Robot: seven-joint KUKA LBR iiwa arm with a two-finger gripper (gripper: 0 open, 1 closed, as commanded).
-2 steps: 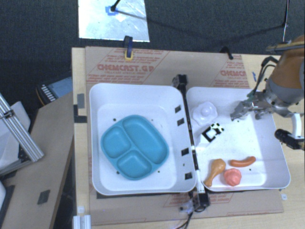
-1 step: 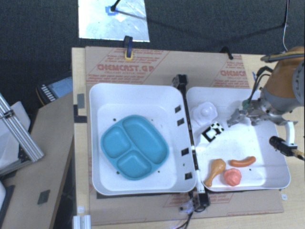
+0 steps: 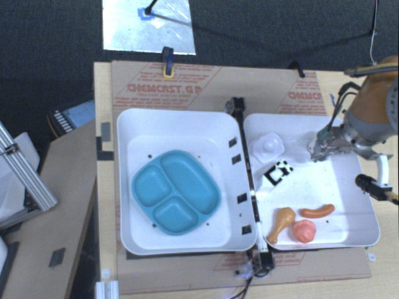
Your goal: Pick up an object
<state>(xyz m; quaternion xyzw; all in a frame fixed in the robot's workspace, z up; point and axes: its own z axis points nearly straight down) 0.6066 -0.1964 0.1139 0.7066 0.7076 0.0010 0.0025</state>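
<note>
On the bench you see two white bins side by side. Your left bin (image 3: 131, 129) holds a blue tray (image 3: 176, 192) with three parts, lying flat near the middle. Your right bin (image 3: 368, 226) holds the small things you can pick from.

Near the front of the right bin lies a toy chicken leg (image 3: 281, 222), tan and tilted, with its thin end close to the wall between the bins. Just beside it sits a pink lump (image 3: 304, 230). A toy sausage (image 3: 317, 212), orange and long, lies just behind the pink lump. A small black and white block (image 3: 278, 172) sits near the middle of the bin, apart from the food. A clear, pale cup-like thing (image 3: 269, 146) rests near the back left corner; it is hard to make out against the white.

Your arm comes in from the right with its orange band up high. The gripper (image 3: 319, 149) hangs over the back part of the right bin, to the right of the clear thing. It is too small and blurry to tell if it is open or closed, and you can see nothing held in it.
</note>
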